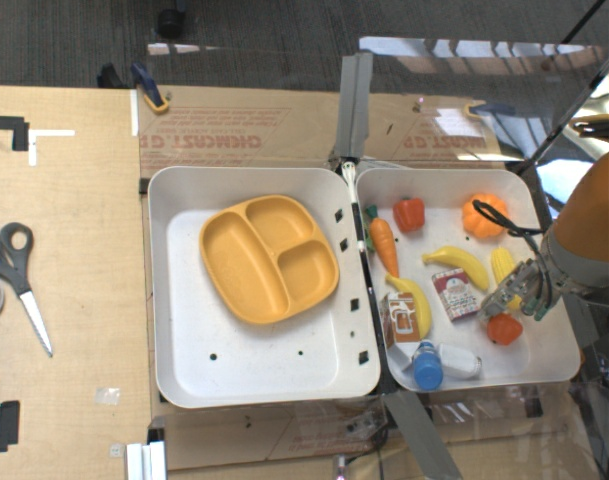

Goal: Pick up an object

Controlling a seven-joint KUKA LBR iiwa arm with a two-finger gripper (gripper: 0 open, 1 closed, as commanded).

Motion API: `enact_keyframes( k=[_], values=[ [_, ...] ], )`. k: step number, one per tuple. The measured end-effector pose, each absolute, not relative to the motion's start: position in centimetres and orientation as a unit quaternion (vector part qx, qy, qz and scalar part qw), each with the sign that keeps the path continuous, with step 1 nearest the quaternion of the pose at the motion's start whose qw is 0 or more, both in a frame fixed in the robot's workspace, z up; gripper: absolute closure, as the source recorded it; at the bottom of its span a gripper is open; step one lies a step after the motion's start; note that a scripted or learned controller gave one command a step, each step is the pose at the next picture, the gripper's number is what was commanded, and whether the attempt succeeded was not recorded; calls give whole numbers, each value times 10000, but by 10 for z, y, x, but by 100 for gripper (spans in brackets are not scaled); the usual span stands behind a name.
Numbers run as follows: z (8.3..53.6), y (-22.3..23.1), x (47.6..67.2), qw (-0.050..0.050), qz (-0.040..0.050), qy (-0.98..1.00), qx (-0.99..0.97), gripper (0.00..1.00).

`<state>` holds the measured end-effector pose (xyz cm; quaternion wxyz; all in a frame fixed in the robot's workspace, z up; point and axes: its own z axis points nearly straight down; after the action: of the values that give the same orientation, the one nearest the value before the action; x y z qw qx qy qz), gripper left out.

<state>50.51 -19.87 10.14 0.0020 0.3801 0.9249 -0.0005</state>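
My gripper (514,296) hangs low over the right side of the right bin (559,368), reaching in from the right edge. It sits just above a small red tomato (504,330) and right of a red snack box (454,294). A yellow corn cob (502,263) lies just behind it. Further left are two bananas (458,261) (416,304), a carrot (384,246) and a red pepper (409,214). An orange fruit (483,216) sits at the back. A blue-capped bottle (439,363) lies at the front. I see nothing lifted off the bin floor.
The left bin (174,358) holds a yellow divided plate (271,258). Scissors (19,278) lie on the wooden bench at the far left. A blue clamp (149,86) sits behind the left bin. A brown packet (398,320) lies beside the front banana.
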Motion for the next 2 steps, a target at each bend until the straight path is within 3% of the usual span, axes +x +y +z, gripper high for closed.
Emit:
enact_keyframes(
  k=[1,2],
  values=[
    [193,-114,561,14,2,9320,3624,100],
    [255,-67,594,11,-6,9049,4257,100]
  ],
)
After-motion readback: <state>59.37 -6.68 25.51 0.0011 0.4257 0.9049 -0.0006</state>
